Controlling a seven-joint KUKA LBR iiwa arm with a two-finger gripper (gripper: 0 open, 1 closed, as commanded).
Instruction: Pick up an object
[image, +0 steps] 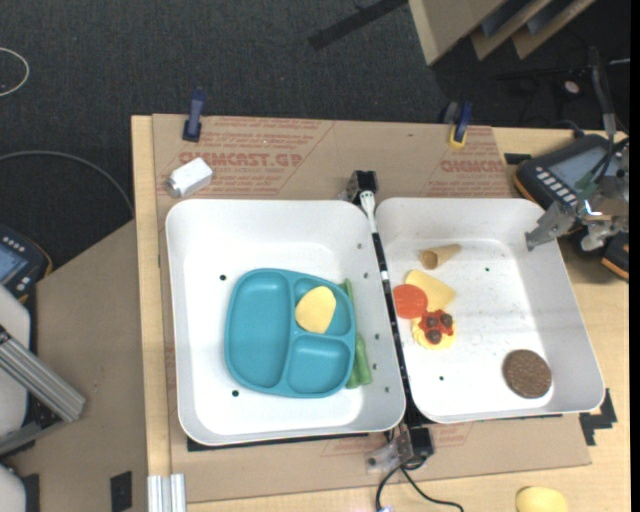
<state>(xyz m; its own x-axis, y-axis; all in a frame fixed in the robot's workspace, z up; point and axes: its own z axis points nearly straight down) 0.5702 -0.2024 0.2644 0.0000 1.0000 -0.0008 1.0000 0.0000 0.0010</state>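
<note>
Sitting in the left bin, a teal tray carries a yellow piece in its upper right compartment, with a green strip along the tray's right edge. In the right bin lie a tan piece, a red piece overlapping a pale yellow slice, a dark berry cluster and, well apart near the lower right corner, a brown disc. At that bin's upper right rim the tool shows; whether it is open or closed cannot be told. Both bins rest on the tabletop.
</note>
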